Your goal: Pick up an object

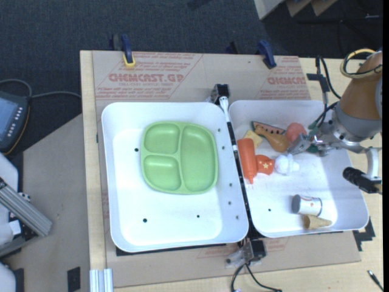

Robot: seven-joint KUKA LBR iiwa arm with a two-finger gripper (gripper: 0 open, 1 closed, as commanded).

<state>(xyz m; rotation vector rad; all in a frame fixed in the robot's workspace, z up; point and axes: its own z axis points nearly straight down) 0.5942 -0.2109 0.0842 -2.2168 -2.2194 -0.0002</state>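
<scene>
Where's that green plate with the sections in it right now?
The green divided plate lies flat in the left white bin, a bit above its middle, by itself. The toys and the gripper are over in the right bin.

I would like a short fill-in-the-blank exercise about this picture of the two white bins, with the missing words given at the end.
1. The green plate has ___ compartments.
2. The green plate lies in the ___ bin of the camera view.
3. The orange cylinder lies in the right bin, close to the ___ between the two bins.
4. The gripper is above the ___ bin.

Missing words: three; left; divider; right
</scene>
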